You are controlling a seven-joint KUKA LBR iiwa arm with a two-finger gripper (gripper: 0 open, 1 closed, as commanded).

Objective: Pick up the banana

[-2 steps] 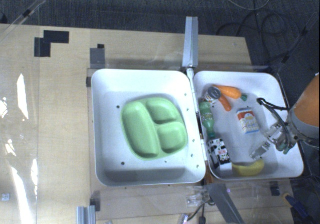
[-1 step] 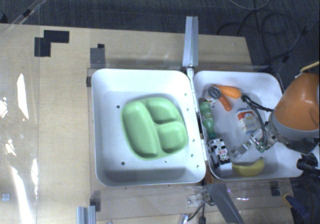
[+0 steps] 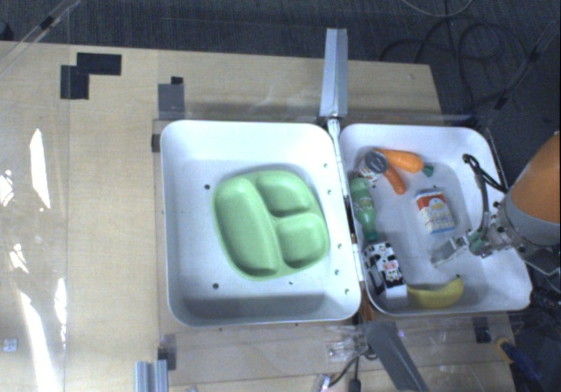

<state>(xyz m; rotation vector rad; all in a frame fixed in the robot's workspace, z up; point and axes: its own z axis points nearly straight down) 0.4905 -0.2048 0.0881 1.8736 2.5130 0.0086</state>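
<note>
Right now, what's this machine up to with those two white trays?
A robot arm reaches in from the right over the right-hand tray. Its pincer hangs above the tray floor, just above a banana lying by the front edge. The banana is not picked up yet. Also in that tray: a carrot, a green bottle, a small carton and a small black-and-white box. The left tray has a green divided plate.
</note>
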